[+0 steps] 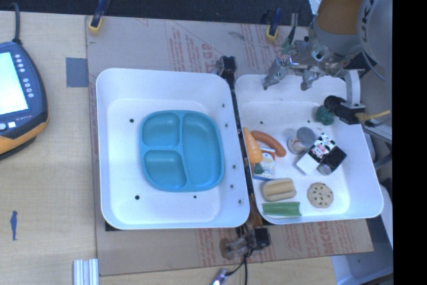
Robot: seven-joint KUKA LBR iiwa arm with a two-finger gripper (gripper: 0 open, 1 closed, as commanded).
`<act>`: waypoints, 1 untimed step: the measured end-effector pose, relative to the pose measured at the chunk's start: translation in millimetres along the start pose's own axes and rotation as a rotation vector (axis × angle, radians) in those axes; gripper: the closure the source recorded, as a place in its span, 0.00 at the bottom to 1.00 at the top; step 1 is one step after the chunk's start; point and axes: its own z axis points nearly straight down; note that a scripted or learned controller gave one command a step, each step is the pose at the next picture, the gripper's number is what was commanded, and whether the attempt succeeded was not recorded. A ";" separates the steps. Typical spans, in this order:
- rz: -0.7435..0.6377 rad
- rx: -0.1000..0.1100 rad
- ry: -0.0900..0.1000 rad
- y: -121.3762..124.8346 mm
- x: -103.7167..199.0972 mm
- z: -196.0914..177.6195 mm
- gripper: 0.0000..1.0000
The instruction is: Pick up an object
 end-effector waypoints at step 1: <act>-0.003 0.002 0.000 -0.1 20.5 14.9 0.00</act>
